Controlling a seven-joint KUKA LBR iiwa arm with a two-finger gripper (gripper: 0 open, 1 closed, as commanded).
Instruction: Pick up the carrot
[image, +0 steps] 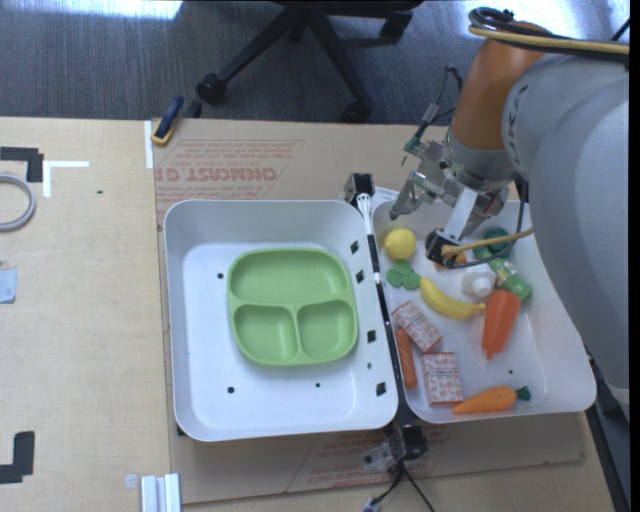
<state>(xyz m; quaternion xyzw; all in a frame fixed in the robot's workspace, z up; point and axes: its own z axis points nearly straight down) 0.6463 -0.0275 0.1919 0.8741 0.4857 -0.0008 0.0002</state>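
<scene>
- Nearest me, I'm seeing a small orange toy carrot with a green stub (487, 401). It's lying on its side along the near wall of the right white bin (560, 395), just right of a pink-and-white printed box (441, 378).
- I'm also seeing a larger orange toy carrot with a green top (499, 320) lying farther back, just right of a yellow toy banana (450, 300). Either one could be the target.
- I'm judging both to be light, stiff plastic with a smooth, tapering skin, so a squeeze near the thin tip is likely going to push them out of the grip.
- I'm planning to take hold across the thick middle, closing across the width. I'm favouring the larger one, since it's lying clear of the wall.
- The claw (412, 200) is hanging over the far end of the right bin, just beyond a yellow toy lemon (400, 242). I'm not managing to tell how wide it's standing or whether it has hold of anything.
</scene>
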